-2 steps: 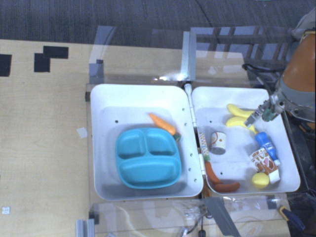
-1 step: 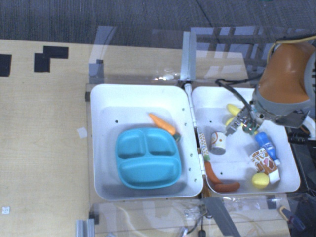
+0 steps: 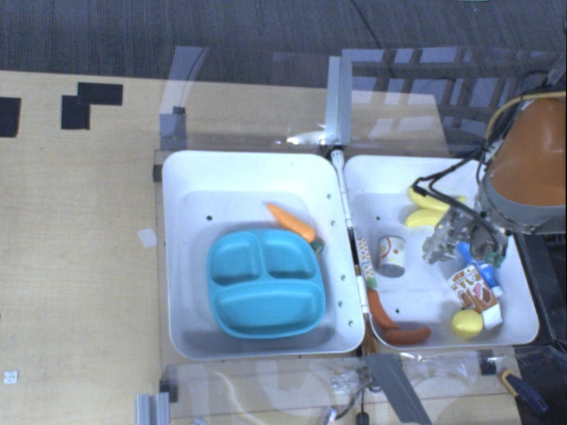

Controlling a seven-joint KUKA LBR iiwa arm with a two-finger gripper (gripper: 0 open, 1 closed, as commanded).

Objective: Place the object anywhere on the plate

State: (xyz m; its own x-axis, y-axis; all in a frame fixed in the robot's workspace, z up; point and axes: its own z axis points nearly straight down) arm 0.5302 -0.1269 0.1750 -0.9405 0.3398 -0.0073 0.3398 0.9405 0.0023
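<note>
- Bench of pale wood, two shallow white bins side by side: left bin (image 3: 186,237), right bin (image 3: 372,180).
- Left bin: a blue plate (image 3: 264,283) with three compartments, two small ones at the far side and one wide one at the near side. It sits toward the bin's near half.
- A carrot (image 3: 292,221), orange with a green stem end, lies tilted at the plate's far right corner. It looks to touch or slightly overlap the rim; which of the two I cannot tell. It is not within any compartment.
- Right bin: a small can (image 3: 391,255) with a printed label lies near the left wall. A reddish sausage (image 3: 394,324) curves along the near left corner.
- A yellow banana (image 3: 427,207) lies in the far middle, partly under black cabling from the arm.
- A lemon (image 3: 468,323) sits near the right corner, just beside a red and white carton (image 3: 477,295).
- A blue-capped bottle (image 3: 472,259) lies partly under the gripper.
- Arm (image 3: 532,162), grey with an orange band, enters from the right over the right bin.
- Gripper (image 3: 454,242) hangs low between the banana and the carton, above the bottle. Metal parts blur together; open or closed, cannot tell. Nothing is clearly seen in its grasp.
</note>
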